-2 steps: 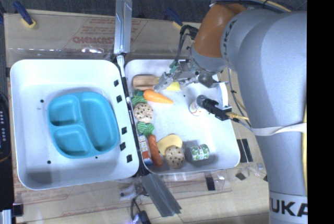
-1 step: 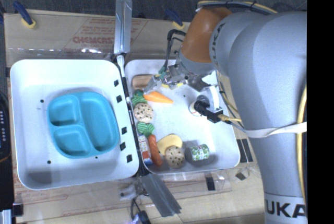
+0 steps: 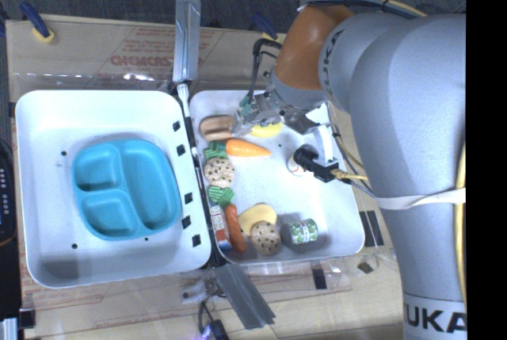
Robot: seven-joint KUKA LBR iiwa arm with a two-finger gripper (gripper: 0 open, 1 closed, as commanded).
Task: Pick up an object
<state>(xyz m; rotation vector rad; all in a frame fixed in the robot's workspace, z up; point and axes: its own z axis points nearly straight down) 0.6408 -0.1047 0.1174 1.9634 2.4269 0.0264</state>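
Reading KUKA on arm (image 3: 432,319), hand (image 3: 252,113) over yellow toy (image 3: 268,128)

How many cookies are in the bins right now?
2. One cookie lies by the right bin's left wall, under the carrot; the other cookie sits near its front edge. The arm may hide more.

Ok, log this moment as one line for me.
phase: reaching | gripper: low in right bin, at yellow item beside bread roll | grasp: unconfirmed | blue tray: left bin

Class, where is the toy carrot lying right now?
In the camera view, the carrot lies in the right bin, near its upper left, just below the tool and above a cookie.
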